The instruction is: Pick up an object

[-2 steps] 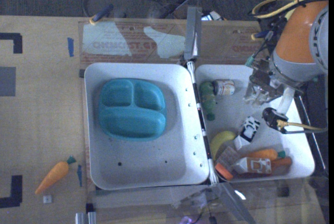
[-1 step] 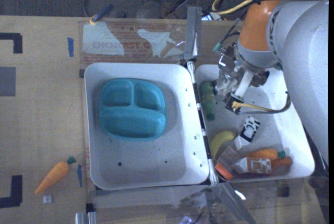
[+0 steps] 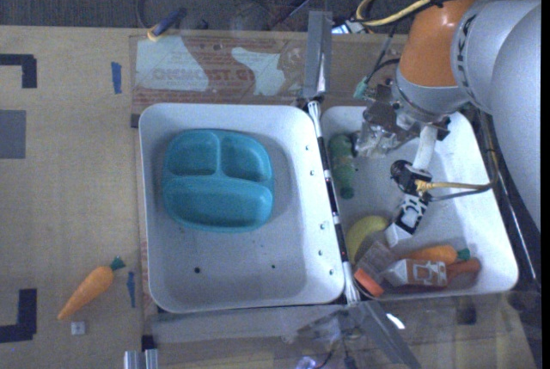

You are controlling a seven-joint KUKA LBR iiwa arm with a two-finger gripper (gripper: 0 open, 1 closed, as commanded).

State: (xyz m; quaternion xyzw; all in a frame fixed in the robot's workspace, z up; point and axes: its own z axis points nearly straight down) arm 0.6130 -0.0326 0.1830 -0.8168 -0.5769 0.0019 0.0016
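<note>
1. The arm [image 3: 481,32] reaches in from the right of the frame, and its jaws [image 3: 378,138] hang over the upper left part of the right bin [image 3: 490,212]. Whether they are released or clenched, I cannot tell; the wrist hides them from above.

2. The nearest thing to take is the green vegetable [image 3: 344,165], lying just left of the jaws along the bin's left wall. Further down the frame lie a yellow fruit [image 3: 365,231], a small carton [image 3: 412,273] and an orange carrot [image 3: 438,255], crowded together at the bin's lower edge.

3. To do this step well, I judge the jaws should come down centred across the vegetable's narrow width, not along its length.

4. The wall is close, so one finger needs room between vegetable and wall; otherwise it may land on the rim or push the thing aside.

5. A yellow cable [image 3: 455,185] and a black-and-white fitting [image 3: 411,208] hang near the bin's middle; the descent should keep clear of them.

6. The left bin [image 3: 172,273] holds a blue tray [image 3: 218,180], and another carrot [image 3: 86,290] lies on the desk [image 3: 60,187] at lower left, both well apart from the jaws.
</note>
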